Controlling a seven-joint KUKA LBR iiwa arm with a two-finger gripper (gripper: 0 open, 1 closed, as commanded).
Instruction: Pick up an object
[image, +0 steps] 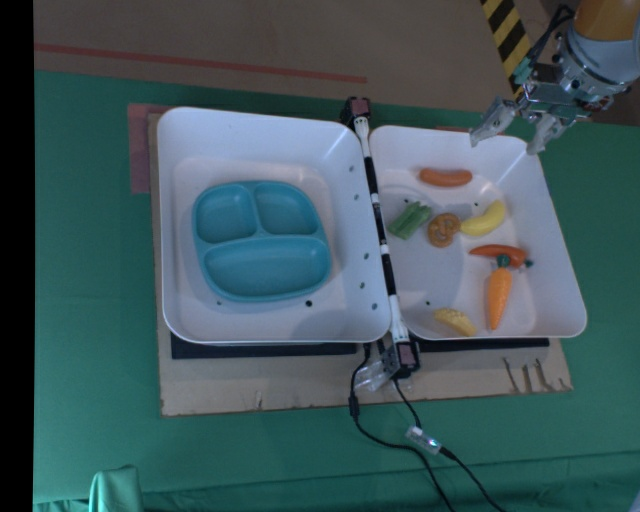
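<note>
Your end effector (512, 128) hangs above the far right corner of the right bin (560, 300), its two fingers spread apart and holding nothing. The grey arm with its orange band enters from the counter's far right corner.

The nearest thing to pick is the sausage (445, 177) — an orange-red link lying in the right bin, just inward from that far edge. From the end effector it sits toward the near edge of the counter and a little toward the left bin. Its long axis runs roughly side to side, parallel to the bin's far edge, so the fingers would likely need to close across its short width.

Further toward the near edge lie a banana (484, 217), a round cookie (444, 229) and a green vegetable (409, 219), close together in a row. Beyond them are a chilli pepper (497, 253), a carrot (498, 295) lying lengthwise toward the near edge, and a small yellow piece (455, 321) near the bin's near wall.

The left bin (180, 140) holds a teal divided plate (262, 240), well apart from the end effector.
</note>
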